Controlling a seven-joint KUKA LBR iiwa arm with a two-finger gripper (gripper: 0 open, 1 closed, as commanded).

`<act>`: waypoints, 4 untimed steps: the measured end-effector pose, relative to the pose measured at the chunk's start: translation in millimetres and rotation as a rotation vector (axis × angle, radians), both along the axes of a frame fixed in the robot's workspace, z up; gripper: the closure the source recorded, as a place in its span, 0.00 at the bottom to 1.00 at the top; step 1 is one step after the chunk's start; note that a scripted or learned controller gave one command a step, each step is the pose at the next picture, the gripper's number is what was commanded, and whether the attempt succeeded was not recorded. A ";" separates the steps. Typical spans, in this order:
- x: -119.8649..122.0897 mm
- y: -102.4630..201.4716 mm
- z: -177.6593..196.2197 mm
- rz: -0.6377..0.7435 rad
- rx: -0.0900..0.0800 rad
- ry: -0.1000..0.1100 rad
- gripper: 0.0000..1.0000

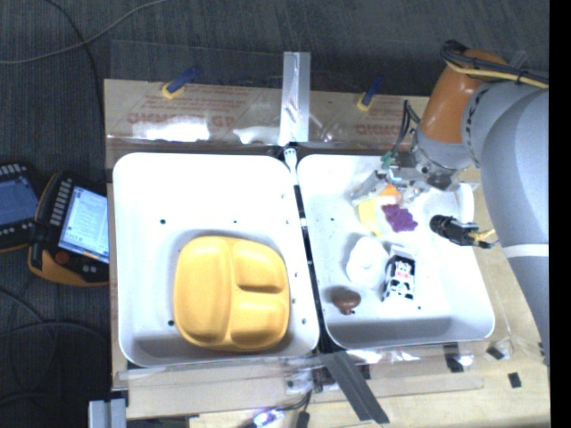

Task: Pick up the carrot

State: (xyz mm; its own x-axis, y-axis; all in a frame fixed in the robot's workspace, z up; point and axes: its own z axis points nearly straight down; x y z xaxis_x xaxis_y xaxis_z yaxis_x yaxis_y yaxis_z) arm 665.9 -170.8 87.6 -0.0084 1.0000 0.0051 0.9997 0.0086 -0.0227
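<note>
The carrot [388,192] shows as a small orange piece in the upper middle of the right bin [464,324], partly hidden by the gripper. My gripper [386,178] reaches in from the right and sits directly over the carrot, low in the bin. Whether the carrot is between its fingers cannot be made out from this angle.
Beside the carrot lie a yellow piece [369,212] and purple grapes [400,218]. Lower in the right bin are a white lump [363,259], a black-and-white cow-patterned item [401,278] and a brown item [346,300]. A yellow divided plate [232,291] fills the left bin [152,194].
</note>
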 end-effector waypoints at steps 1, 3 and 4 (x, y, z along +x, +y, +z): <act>0.6 -21.9 0.0 0.169 -0.003 -0.007 0.00; -2.8 7.7 -0.9 0.009 0.003 0.010 0.00; 2.8 -29.0 -1.5 0.052 0.015 -0.004 0.00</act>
State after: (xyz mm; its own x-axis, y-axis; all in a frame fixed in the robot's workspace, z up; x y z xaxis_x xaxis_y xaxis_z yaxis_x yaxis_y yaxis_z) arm 668.7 -199.8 86.0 -0.0602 0.9980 0.0196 0.9980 0.0605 -0.0183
